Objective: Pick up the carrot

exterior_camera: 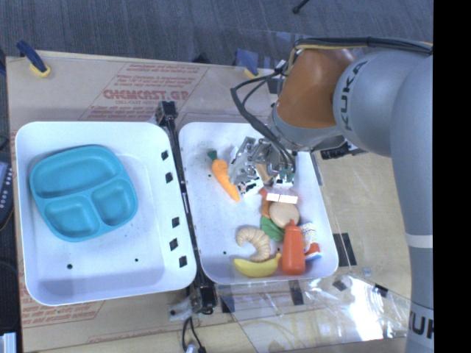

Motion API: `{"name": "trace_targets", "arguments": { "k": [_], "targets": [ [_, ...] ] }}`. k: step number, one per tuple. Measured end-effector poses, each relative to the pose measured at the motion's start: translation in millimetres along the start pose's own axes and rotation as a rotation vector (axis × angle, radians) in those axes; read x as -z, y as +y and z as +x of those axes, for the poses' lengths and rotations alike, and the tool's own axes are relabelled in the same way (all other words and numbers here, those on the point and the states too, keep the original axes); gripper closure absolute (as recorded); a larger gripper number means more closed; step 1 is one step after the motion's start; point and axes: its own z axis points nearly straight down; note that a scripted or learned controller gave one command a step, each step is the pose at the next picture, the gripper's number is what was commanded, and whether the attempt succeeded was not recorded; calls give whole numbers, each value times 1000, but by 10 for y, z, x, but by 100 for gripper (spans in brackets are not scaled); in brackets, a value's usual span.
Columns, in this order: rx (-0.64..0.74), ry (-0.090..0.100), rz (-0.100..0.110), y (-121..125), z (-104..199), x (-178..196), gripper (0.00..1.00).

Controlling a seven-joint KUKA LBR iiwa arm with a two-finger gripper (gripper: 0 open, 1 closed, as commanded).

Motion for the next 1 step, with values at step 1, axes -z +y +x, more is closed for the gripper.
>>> {"name": "trace_targets", "arguments": {
  "k": [1],
  "targets": [
    [-376, 5, -3, 653, 865, 444, 100]
  ]
}}
